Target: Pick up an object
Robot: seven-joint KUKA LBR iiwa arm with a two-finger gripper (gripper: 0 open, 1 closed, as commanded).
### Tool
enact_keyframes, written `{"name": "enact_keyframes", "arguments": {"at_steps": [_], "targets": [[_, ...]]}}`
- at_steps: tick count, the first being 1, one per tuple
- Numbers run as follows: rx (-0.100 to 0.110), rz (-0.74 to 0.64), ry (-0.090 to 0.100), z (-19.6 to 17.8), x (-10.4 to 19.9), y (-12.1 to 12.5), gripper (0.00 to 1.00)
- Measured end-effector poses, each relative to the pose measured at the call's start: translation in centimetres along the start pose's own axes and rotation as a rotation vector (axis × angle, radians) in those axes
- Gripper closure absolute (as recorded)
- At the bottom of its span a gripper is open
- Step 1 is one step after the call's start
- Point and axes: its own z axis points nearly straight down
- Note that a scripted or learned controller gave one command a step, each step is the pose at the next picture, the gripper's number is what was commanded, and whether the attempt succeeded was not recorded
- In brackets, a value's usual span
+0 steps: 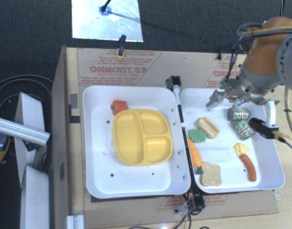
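Up by the far right corner of the table, the jaws (230,98) hang over the right bin (275,175); I cannot tell how they are set. Just beside them lie two green cans (240,121). A yellow plate (142,136) sits in the left bin (100,175).

Likely a lab: robot arm (270,46), 2 bins (136,97).
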Motion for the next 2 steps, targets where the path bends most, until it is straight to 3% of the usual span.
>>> {"name": "enact_keyframes", "arguments": {"at_steps": [1, 2], "targets": [[0.0, 0.002, 0.0, 11.1, -1.1, -2.6, 0.0], [-0.002, 0.001, 0.0, 10.0, -1.0, -2.6, 1.0]]}}
